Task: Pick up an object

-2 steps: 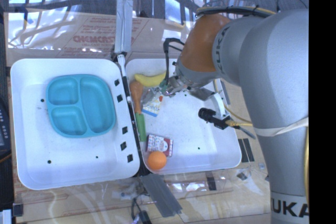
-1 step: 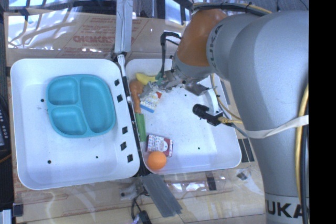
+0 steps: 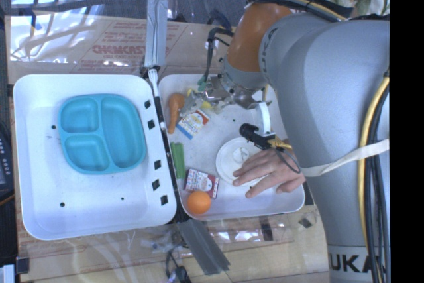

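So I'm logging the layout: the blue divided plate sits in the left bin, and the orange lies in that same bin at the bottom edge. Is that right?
Not quite. The blue divided plate is in the left bin, but the orange lies in the right bin, at its lower left corner next to a small red carton. The camera view shows this.

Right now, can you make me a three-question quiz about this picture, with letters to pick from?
1. Where is the blue tray?
A. in the left bin
B. in the right bin
C. on the floor

2. What colour is the round fruit at the right bin's front edge?
A. purple
B. orange
C. white

3. What is the pretend hand doing?
A. lying partly on the white lid
B. standing upright
C. sitting in the blue tray

Answers:
1 A, the tray rests in the left bin.
2 B, it is plainly orange.
3 A, its fingers overlap the lid.
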Controlling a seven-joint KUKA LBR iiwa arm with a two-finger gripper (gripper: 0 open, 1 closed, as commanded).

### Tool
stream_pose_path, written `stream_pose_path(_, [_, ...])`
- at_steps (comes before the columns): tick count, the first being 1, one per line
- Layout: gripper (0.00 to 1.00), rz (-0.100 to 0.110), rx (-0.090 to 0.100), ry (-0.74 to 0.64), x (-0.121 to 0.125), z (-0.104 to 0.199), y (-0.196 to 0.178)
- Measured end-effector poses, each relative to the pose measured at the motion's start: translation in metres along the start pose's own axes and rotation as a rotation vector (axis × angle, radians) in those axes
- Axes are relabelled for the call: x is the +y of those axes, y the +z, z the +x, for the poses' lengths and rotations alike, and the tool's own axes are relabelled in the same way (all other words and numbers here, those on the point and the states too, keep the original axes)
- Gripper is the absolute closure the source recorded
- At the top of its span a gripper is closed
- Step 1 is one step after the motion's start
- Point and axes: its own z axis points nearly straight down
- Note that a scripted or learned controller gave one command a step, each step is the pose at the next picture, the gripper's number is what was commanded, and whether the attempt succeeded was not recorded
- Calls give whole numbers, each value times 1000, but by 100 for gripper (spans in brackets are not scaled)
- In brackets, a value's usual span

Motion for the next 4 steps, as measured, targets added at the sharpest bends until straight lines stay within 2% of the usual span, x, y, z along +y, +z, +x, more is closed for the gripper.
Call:
stream_pose_path(1, [0,-28,-7,-61,-39,7,-2])
stream_pose_path(2, [0,-18,-6,-108,-26,11,3])
stream_pose_path(3, [100,-17,-6,-111,-25,11,-6])
stream_pose_path(4, [100,-14,-4,18,-98,61,-99])
